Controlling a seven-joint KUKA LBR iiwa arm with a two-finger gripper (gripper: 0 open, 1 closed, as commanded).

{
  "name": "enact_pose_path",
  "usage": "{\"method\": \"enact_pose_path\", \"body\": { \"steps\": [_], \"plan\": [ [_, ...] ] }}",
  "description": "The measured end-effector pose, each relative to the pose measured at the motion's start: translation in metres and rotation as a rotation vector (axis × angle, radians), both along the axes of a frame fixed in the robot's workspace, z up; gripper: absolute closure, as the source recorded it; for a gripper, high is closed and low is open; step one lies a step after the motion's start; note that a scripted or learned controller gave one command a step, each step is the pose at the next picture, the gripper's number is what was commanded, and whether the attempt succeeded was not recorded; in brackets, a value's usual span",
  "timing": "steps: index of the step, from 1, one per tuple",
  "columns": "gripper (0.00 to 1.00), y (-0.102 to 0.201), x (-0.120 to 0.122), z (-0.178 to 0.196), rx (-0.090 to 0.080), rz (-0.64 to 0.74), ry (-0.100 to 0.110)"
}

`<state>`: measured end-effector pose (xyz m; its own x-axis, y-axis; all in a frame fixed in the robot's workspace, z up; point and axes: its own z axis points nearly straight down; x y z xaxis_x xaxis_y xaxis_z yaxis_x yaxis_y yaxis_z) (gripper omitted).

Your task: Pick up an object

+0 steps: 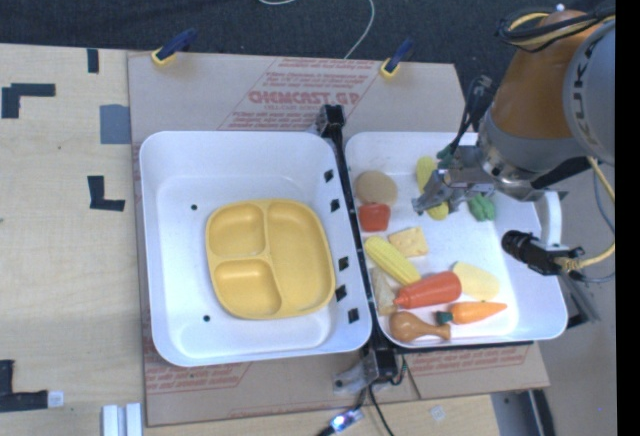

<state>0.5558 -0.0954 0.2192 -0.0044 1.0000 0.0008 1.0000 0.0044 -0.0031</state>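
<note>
Toward the right of the frame, the grey arm with its orange band reaches in over the right bin (545, 309), and its tool (440, 196) hangs low in the bin's upper middle, just beside a small yellow piece (428, 170) and a green piece (484, 208). Whether the tool is apart, together or clamped on anything cannot be told; its tip is dark and merges with the toys under it.

The right bin is crowded with toy food, which gives the arm many candidates to pick. A brown round piece (376, 187) and a red piece (374, 216) lie against its left wall. Below them sit a pale cracker (408, 242), a yellow corn cob (391, 260), a red pepper (428, 290), an orange carrot (478, 311), a pale yellow piece (476, 278) and a brown drumstick (415, 326), packed close and partly overlapping at the bin's lower edge.

The left bin (160, 224) holds a yellow divided plate (268, 256), lying flat near its middle. Both bins sit on cardboard clamped to the tabletop (60, 254), likely so they stay put.

No object looks lifted yet; the pick seems to be at its approach.
</note>
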Motion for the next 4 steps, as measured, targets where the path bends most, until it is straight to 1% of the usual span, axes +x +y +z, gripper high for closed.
{"method": "enact_pose_path", "body": {
  "steps": [1, 2, 3, 4],
  "plan": [
    [1.00, 0.032, 0.003, 0.010, 0.001, 0.001, -0.002],
    [1.00, 0.021, 0.009, -0.005, -0.002, -0.004, 0.000],
    [1.00, 0.019, 0.002, 0.015, -0.001, -0.004, -0.003],
    [1.00, 0.025, 0.000, 0.013, -0.001, -0.003, -0.001]
  ]
}}
